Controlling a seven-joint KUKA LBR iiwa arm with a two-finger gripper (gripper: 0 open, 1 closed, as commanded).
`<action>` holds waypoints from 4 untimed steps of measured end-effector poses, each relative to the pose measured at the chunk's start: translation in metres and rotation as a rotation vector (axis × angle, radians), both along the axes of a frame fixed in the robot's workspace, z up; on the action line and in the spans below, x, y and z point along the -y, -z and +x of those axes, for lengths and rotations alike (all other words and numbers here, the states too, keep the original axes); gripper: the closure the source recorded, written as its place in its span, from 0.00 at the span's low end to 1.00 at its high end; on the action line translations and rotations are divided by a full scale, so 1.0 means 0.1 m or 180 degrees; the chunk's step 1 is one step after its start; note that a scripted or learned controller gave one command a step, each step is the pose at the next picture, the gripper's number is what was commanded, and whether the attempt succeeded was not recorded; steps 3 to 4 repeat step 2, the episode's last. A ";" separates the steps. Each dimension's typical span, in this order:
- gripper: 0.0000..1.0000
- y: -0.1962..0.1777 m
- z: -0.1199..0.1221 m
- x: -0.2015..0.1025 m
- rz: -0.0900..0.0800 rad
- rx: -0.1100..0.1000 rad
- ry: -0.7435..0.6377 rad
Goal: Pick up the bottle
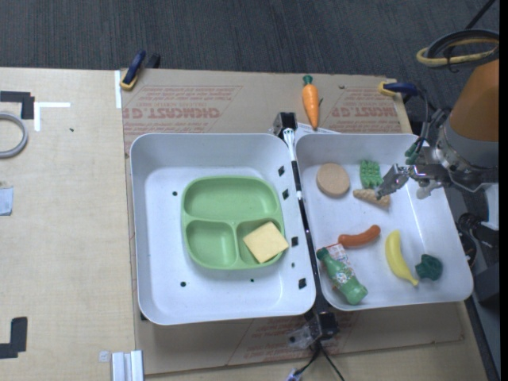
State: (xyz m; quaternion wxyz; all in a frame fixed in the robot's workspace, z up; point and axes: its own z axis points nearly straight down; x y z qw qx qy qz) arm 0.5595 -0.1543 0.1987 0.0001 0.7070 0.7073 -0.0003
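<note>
The bottle (343,275) is green with a white and red label. It lies on its side in the right bin (444,292), at the front left corner against the left wall. My gripper (391,184) hangs over the back right part of the same bin, just above a small tan food piece (371,198). It is well away from the bottle, up and to the right of it. Nothing shows in its grasp.
The right bin also holds a round tan cookie (333,179), a green toy (369,171), a red sausage (359,236), a banana (399,258) and broccoli (429,267). The left bin (151,236) holds a green divided plate (214,205) with a yellow block (265,242). A carrot (309,100) lies behind the bins.
</note>
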 end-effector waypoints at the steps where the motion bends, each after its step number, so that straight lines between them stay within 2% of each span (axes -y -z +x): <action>1: 1.00 -0.10 0.00 0.00 -0.0003 0.0002 0.0000; 2: 1.00 0.07 -0.23 -1.08 0.0002 -0.0005 -0.0768; 4: 1.00 0.07 -0.23 -1.08 0.0002 -0.0005 -0.0768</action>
